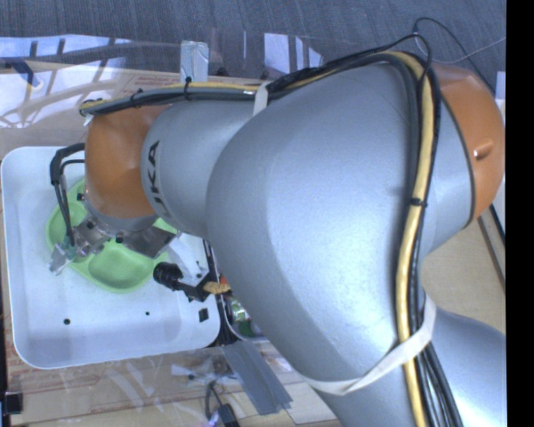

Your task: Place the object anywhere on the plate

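- Nearest the camera, the grey arm (338, 238) fills much of the view and hides the right bin almost wholly.
- Below the orange band, the gripper (69, 254) hangs low over the green plate (116, 269) in the left bin (98, 336); whether it is open or closed cannot be told, nor whether it has anything in it.
- No object can be made out on the plate or beside it; I cannot say where it lies.
- If something is held, a good release, by my judgement, is low and toward the plate's middle, not its raised rim, followed by a straight lift.
- Beyond the bin, the pale bench (36, 87) carries tape and glare; grey carpet (160, 3) lies farthest off.
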{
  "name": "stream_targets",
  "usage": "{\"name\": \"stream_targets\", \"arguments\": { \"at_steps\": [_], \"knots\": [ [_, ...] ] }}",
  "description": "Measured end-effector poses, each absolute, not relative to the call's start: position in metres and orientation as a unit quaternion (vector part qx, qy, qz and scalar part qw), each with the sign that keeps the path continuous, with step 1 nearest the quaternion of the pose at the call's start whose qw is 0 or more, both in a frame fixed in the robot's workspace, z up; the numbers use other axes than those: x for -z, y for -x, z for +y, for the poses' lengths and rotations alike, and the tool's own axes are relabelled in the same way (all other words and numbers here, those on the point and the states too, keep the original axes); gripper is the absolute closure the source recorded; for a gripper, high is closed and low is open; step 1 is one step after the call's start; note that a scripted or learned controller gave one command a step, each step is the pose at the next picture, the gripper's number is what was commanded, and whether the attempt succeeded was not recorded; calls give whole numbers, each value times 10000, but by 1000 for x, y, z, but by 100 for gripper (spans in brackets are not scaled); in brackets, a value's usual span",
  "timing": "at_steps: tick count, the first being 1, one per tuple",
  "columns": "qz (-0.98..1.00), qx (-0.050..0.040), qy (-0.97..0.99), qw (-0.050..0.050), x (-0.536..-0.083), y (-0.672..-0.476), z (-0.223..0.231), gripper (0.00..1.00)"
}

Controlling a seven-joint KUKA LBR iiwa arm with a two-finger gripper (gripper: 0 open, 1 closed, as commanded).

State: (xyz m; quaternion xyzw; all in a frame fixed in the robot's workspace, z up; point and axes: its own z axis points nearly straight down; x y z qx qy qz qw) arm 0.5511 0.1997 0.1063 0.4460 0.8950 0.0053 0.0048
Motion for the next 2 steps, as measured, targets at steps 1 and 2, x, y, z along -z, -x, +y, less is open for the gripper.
{"name": "stream_targets", "arguments": {
  "at_steps": [1, 2],
  "knots": [
    [8953, -55, -4454, 18, -97, -559, 200, 0],
    [8953, -55, -4455, 17, -97, -559, 200, 0]
  ]
}}
